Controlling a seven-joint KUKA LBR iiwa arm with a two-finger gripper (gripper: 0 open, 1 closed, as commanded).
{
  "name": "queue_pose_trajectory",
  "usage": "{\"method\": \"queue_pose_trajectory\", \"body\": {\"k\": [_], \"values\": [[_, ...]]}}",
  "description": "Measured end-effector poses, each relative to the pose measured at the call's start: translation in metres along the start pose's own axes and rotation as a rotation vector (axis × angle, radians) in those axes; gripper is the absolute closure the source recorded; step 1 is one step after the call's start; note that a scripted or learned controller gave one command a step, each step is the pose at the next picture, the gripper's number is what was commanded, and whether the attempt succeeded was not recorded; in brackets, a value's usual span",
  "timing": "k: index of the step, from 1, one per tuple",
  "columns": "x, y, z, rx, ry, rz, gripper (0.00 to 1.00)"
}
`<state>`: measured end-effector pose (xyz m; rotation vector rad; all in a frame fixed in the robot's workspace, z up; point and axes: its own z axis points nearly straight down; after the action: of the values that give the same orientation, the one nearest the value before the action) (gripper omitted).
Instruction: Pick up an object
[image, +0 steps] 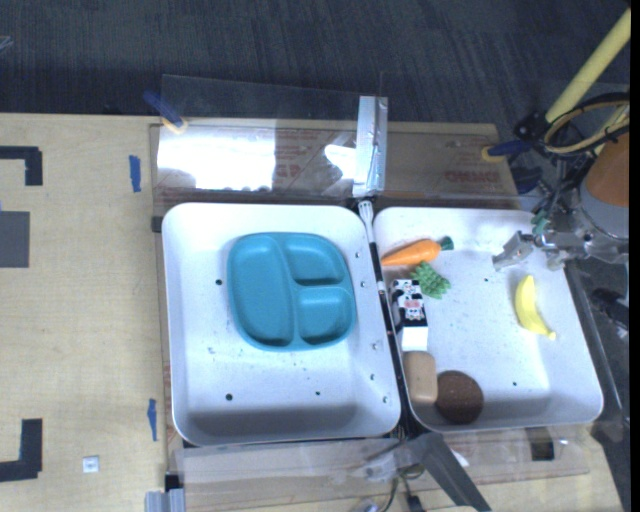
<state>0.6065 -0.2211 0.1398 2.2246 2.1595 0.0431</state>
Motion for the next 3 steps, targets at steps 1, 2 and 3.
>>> {"method": "queue_pose_trajectory", "body": {"k": [1,2,3], "values": [[0.0,-0.004,0.0,0.004,0.0,0.012,0.0],[0.055,-0.014,-0.026,0.048,0.008,0.047,0.0],[0.007,-0.005,-0.002,0.049,0.008,-0.031,0.0]]}}
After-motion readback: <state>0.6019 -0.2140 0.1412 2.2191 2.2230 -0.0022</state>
